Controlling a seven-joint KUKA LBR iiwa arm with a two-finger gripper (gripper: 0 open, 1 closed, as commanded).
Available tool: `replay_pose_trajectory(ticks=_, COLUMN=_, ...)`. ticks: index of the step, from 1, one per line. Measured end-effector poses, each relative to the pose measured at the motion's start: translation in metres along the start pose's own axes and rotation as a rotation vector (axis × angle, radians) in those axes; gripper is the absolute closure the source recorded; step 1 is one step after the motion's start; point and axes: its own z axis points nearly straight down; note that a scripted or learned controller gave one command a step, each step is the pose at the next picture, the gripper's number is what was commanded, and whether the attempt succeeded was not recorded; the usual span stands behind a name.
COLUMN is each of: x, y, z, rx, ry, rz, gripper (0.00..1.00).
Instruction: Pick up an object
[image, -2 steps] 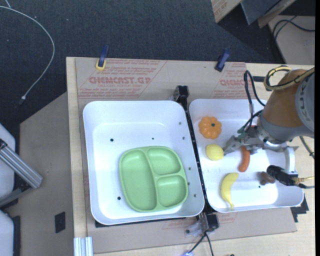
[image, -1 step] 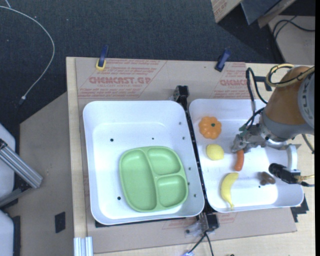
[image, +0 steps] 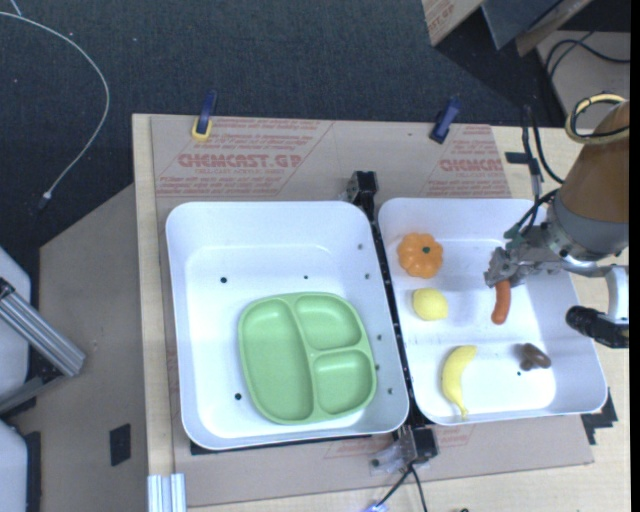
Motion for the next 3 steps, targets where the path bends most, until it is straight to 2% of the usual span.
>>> replay_pose_trajectory(ticks=2, x=-0.001, y=0.005, z=-0.078, rx=0.001, ry=0.001, rz=-0.002, gripper=1.0)
replay_pose_trajectory(ticks=3, x=0.049, y=0.001, z=-0.074, rx=0.008, ry=0.005, rz=-0.006, gripper=1.0)
